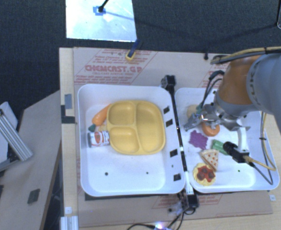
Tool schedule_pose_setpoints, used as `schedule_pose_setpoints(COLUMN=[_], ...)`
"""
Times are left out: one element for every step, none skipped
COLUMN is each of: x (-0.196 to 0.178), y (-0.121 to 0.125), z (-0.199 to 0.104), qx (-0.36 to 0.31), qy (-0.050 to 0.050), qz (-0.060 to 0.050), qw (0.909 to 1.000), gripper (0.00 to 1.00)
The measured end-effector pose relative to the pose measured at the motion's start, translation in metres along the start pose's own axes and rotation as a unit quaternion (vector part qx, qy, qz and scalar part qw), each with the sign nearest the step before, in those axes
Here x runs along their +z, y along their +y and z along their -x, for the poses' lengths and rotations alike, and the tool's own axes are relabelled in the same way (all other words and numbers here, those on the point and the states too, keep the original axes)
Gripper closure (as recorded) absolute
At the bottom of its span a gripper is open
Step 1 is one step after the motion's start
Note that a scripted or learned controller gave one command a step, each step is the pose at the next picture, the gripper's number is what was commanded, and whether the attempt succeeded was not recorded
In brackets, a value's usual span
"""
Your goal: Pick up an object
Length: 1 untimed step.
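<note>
Left bin (95, 178): yellow tray (133, 127), carrot (101, 114) at its 10 o'clock, can (98, 138) at 8. Right bin (257, 178): gripper (203, 121) low over an orange object (210, 128), approach step in my judgement. Finger state cannot be told. Next move calls for a centred closure. The object's long axis appears to run 9 to 3. Purple piece (197, 139) lies at 7 o'clock of it.

Illumination was bright and even, arriving from overhead. The two white bins (130, 176) approached overexposure, with little surface detail. A reflective panel (100, 13) at the top showed strong glare. Shadows beneath the arm (264, 80) were soft and short. Focus was moderate throughout; small toy items appeared slightly soft. The surrounding dark floor (25, 42) rendered grainy.
</note>
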State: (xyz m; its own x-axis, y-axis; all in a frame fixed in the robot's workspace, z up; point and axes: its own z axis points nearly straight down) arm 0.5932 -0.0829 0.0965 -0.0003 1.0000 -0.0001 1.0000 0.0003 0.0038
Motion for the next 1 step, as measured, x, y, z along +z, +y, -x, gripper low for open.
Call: schedule_pose_setpoints(x=[-0.0092], y=[0.0003], z=[-0.0001], qx=[0.000], qy=[0.000], qz=[0.000], qw=[1.0000], gripper=[1.00])
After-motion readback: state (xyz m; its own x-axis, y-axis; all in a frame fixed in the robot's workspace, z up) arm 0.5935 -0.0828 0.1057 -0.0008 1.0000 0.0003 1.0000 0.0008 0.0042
